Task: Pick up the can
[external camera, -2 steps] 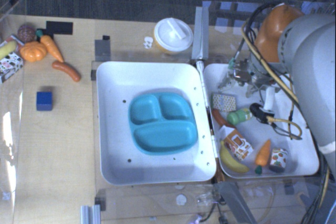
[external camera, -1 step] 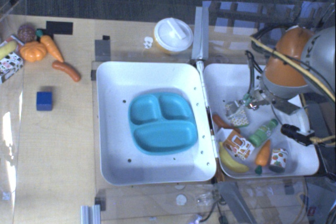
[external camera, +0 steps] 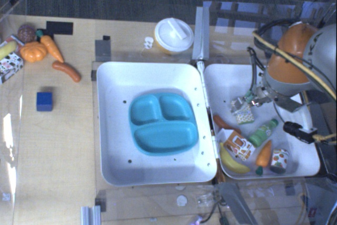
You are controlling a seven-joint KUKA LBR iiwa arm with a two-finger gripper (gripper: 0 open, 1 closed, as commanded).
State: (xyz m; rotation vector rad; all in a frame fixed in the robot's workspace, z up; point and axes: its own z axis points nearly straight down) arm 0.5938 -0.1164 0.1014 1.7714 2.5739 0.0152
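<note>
We are seeing the gripper (external camera: pixel 246 104) reaching into the right bin (external camera: pixel 224 77); we cannot tell its state. The can (external camera: pixel 279 160) is lying at about five o'clock from it, near the bin's lower right corner, beside a carrot (external camera: pixel 264 153). At nine o'clock, the left bin (external camera: pixel 113 124) is holding a blue divided plate (external camera: pixel 164 123).
</note>
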